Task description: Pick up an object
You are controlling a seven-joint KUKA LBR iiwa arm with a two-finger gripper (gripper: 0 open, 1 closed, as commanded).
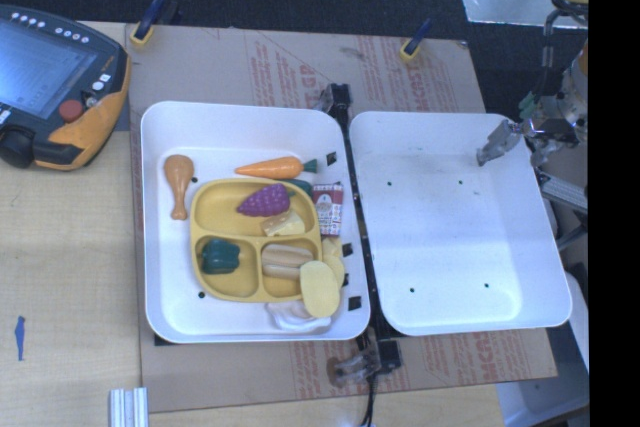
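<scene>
The left bin point(160, 215) holds a yellow divided plate point(215, 210) with purple grapes point(264, 201), a green pepper point(219, 257) and a bun point(285, 260) in its compartments. An orange carrot point(268, 168) lies just behind the plate, and a tan drumstick point(178, 181) lies to its left. A small red-and-white carton point(328, 208) stands at the plate's right edge. A pale yellow slice point(321, 287) overlaps the plate's front right corner. My gripper point(520, 143) hangs over the far right corner of the right bin point(450, 245), fingers spread, open, with nothing between them.
A teach pendant point(55, 85) lies on the bench at the far left, outside the bins. Two blue-and-yellow clamps point(147, 20) point(415, 40) sit along the back edge of the cardboard sheet. Black clips point(340, 98) join the bins at the middle.
</scene>
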